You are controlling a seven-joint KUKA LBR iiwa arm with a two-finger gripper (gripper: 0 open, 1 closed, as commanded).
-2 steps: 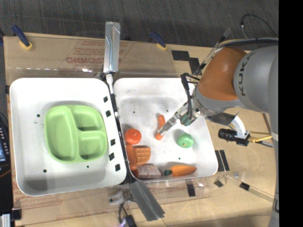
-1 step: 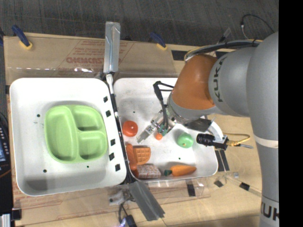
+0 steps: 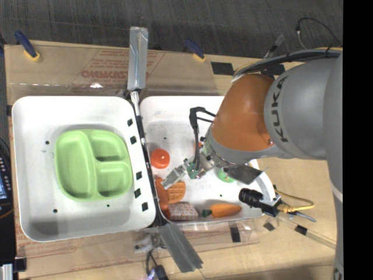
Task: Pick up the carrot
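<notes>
The carrot [image 3: 225, 210] is orange with a small green top and lies flat along the front wall of the right bin [image 3: 169, 118]. My gripper [image 3: 173, 177] hangs over the middle of that bin, up and to the left of the carrot and apart from it. It sits just above a waffle-like orange piece [image 3: 177, 189]. The arm's orange band [image 3: 245, 118] hides the bin's right part.
A red tomato [image 3: 160, 157] lies left of the gripper. A brown-pink block [image 3: 183, 211] sits beside the carrot's green end. An orange-red item [image 3: 159, 192] rests against the left wall. A green divided plate [image 3: 93, 163] lies in the left bin [image 3: 35, 115].
</notes>
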